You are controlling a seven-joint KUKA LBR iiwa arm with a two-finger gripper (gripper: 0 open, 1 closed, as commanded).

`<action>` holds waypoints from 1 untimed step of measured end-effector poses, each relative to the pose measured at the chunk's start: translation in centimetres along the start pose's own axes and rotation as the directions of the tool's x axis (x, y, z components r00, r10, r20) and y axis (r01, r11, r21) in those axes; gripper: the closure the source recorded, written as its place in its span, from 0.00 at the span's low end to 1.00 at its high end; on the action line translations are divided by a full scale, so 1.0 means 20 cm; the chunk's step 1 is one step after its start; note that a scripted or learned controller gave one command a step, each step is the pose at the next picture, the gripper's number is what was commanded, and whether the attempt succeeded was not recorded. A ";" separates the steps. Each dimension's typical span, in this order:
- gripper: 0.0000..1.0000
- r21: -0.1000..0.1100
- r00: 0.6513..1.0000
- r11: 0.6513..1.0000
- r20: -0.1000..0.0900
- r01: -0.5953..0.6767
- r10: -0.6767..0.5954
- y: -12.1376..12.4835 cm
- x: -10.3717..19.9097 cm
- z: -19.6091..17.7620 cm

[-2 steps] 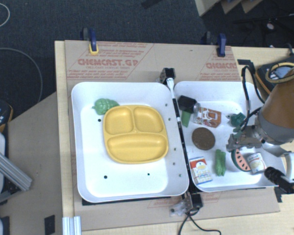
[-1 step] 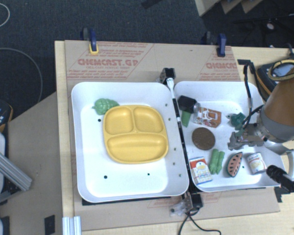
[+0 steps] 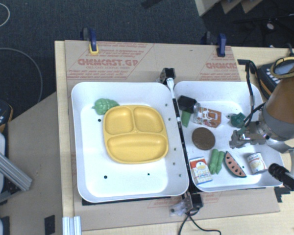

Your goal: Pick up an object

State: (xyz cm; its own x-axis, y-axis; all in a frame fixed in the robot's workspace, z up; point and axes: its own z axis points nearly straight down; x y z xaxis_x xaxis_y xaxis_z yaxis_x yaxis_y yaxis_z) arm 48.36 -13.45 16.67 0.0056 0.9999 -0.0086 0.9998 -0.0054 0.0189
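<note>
Above the right bin [image 3: 225,88], the claw [image 3: 239,140] (grip state impossible to tell) hovers just right of a cookie [image 3: 204,138], melon slice [image 3: 233,164] below.

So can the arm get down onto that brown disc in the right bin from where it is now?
Probably yes: the brown disc lies flat with open bin floor around it, and the gripper hovers just beside it.

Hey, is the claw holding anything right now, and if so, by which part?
Nothing shows between its fingers. The claw hangs over the right bin, between the teal toy and the watermelon slice.
</note>
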 end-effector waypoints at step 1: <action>1.00 -0.003 1.000 1.000 0.001 0.000 0.000 0.00 0.00 -0.05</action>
State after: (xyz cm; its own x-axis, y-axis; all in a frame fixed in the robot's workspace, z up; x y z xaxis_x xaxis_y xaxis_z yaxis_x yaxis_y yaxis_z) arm 48.43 -13.45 17.67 0.0058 0.9999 -0.0100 0.9997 -0.0055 0.0221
